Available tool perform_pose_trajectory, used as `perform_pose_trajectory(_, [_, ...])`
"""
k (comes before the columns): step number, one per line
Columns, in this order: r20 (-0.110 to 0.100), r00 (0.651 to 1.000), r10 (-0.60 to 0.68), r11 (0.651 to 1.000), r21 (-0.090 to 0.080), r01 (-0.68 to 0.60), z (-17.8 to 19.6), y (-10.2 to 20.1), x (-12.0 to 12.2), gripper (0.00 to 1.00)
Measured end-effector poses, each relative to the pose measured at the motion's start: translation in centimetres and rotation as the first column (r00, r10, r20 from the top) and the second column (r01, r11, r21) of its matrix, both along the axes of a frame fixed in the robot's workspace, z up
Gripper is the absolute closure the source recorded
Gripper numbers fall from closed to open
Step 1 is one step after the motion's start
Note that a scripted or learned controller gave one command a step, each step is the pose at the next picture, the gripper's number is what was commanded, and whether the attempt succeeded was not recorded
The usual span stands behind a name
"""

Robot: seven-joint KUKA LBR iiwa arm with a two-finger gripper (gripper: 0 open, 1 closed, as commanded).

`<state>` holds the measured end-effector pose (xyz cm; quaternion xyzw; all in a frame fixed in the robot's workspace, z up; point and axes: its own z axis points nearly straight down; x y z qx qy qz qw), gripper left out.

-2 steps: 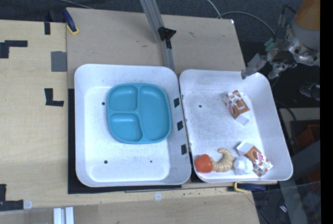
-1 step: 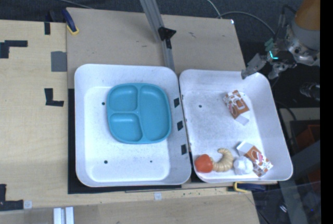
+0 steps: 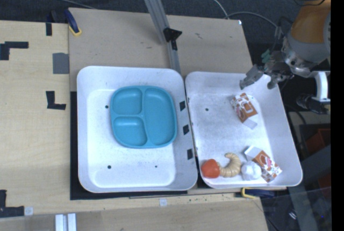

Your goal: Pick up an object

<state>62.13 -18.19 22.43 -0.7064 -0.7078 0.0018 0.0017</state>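
My gripper point(image 3: 262, 80) hangs over the far right corner of the right bin point(image 3: 215, 128), its two fingers spread apart with nothing between them. Just below it, a small orange and white carton point(image 3: 244, 108) lies in the bin. At the bin's near edge lie a red tomato point(image 3: 211, 168), a tan croissant point(image 3: 231, 165), a white lump point(image 3: 249, 172) and a second orange and white carton point(image 3: 263, 163).
The left bin point(image 3: 91, 133) holds a blue divided plate point(image 3: 143, 116). A grey metal pole point(image 3: 156, 4) slants down to the seam between the bins. Cables run across the dark floor behind the bench.
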Motion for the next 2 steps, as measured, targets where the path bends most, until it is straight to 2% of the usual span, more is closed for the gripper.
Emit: perform_pose_trajectory(2, [-0.002, 1.000, 0.000, 1.000, 0.000, 0.000, -12.6, 0.2, 0.8, 0.00])
